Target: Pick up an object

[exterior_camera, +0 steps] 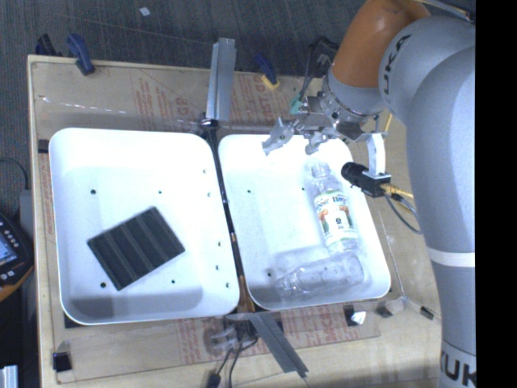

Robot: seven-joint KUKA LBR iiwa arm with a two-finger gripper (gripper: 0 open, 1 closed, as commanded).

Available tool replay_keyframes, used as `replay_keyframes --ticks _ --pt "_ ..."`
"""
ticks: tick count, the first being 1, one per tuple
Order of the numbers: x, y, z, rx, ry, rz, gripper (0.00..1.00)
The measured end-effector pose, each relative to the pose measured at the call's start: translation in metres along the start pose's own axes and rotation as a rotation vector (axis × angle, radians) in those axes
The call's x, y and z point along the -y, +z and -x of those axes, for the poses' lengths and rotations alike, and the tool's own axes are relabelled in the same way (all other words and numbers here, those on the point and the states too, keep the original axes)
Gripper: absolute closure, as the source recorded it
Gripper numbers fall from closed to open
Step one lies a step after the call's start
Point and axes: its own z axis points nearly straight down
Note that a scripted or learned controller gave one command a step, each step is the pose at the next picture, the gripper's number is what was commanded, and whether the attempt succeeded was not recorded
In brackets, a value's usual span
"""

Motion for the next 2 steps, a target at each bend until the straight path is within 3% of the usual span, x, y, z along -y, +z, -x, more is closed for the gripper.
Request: replay_keyframes --ticks 1,2 --pt "0.037 0.047 0.058 0.002 0.028 0.001 0.00" --pt "0.055 0.033 0.062 -0.001 -0.070 0.001 0.00"
